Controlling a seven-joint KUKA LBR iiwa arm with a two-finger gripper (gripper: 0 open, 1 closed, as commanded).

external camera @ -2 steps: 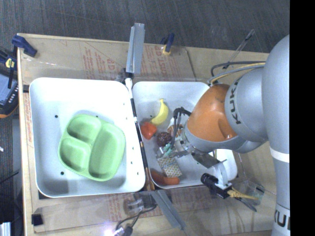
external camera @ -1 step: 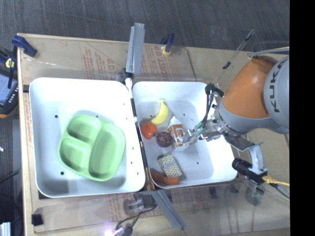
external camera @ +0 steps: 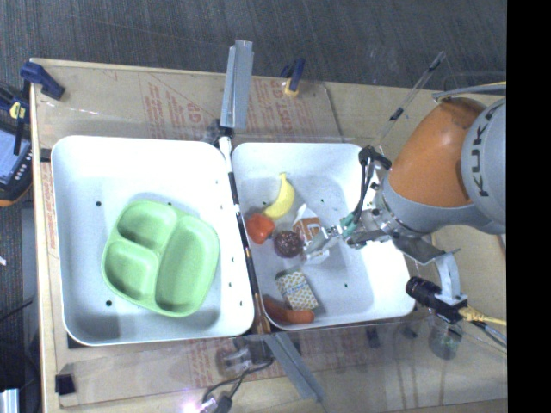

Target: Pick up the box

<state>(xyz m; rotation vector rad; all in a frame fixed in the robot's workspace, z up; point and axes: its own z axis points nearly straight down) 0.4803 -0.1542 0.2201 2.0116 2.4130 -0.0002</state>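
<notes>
Presently the gripper [external camera: 320, 246] hangs low in the right bin [external camera: 344, 157], beside the dark ball [external camera: 287, 243]; the jaw state cannot be told. The box [external camera: 298, 290] lies apart, nearer the front wall. Judged risk: closing here catches neighbouring clutter instead.

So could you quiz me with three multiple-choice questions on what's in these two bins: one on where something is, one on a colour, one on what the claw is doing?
1. Where is the green tray?
A. left bin
B. right bin
C. on the bench

2. What colour is the banana?
A. red
B. yellow
C. blue

3. Where is the gripper?
A. over the left bin
B. outside both bins
C. low in the right bin, by the box

Answers:
1 A, it lies in the left bin.
2 B, it is plainly yellow.
3 C, it reaches in beside the box.
</notes>
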